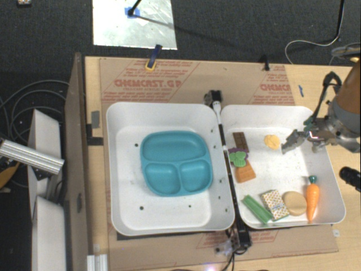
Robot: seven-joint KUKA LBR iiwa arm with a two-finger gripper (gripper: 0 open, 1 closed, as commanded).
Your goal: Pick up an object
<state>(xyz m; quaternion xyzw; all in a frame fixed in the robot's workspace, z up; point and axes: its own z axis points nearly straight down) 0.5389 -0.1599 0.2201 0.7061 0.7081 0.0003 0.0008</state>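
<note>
Stage: early, nothing lifted | end effector (pixel 294 140): over right bin (pixel 338 199) at 3 o'clock, grip state unclear | nearest target: yellow lump (pixel 272 141) at its 9 o'clock | carrot (pixel 312 199) at 6 o'clock | left: descend, grasp, lift.

Bright, even overhead light, glare on the foil sheet (pixel 134 17), soft shadows inside the white bins (pixel 169 114), slightly grainy.

Dark carpet floor (pixel 237 10); shiny sheet (pixel 134 17); black cables (pixel 28 103) left.
</note>
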